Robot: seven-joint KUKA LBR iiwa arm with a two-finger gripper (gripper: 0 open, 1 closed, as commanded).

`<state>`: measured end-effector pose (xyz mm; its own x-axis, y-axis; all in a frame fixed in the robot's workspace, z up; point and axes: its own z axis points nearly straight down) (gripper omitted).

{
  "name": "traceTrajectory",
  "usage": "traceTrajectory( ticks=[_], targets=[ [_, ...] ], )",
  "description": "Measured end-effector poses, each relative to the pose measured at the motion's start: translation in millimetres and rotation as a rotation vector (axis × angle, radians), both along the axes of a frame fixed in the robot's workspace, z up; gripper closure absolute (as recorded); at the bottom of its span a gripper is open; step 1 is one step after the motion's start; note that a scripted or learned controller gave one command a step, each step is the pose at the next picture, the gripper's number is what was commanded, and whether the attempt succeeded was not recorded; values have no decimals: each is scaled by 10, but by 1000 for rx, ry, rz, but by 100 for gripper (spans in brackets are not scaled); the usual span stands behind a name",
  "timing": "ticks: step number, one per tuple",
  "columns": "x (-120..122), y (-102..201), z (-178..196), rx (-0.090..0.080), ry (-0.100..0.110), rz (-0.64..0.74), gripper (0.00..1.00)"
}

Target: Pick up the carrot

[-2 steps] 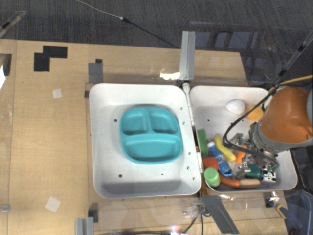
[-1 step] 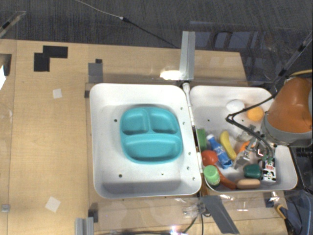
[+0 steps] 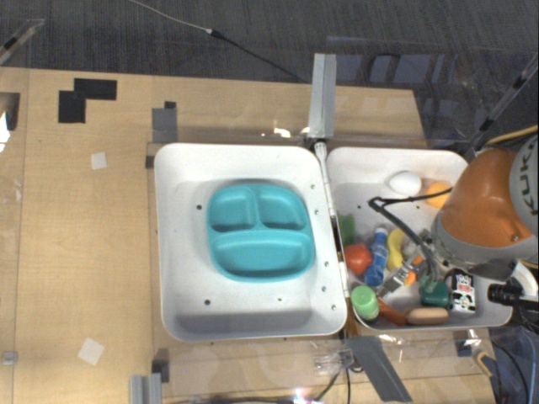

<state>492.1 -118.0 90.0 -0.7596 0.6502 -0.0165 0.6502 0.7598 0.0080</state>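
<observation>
apparently the carrot (image 3: 390, 313) is the orange-red tapered plastic piece lying flat along the near wall of the right-hand shallow white bin (image 3: 364, 168), though at this size it is hard to be sure; it lies between a round green cup (image 3: 364, 301), which it seems to touch, and a tan sausage-shaped roll (image 3: 427, 315) just beside its other end; as a toy vegetable it should be light, stiff and rather smooth, so it may slide or roll if pinched near the thin tip; the thicker middle, taken across its width, looks the safer hold, with the bin wall and the cup crowding that approach; the two-finger gripper (image 3: 399, 278) hangs just above and behind it, near a yellow banana-like piece (image 3: 396, 249) and a dark green block (image 3: 435, 294); whether it is apart or together i cannot tell; nothing is seen held in it.
</observation>
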Motion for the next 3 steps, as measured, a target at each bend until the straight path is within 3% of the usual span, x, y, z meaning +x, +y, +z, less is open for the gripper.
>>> traceTrajectory(
  ticks=[1,2,3],
  targets=[
    [391,-49,-9,6,6,-171,0],
    [2,161,0,3,-1,-102,0],
    [-6,234,-4,11,1,-527,0]
  ],
)
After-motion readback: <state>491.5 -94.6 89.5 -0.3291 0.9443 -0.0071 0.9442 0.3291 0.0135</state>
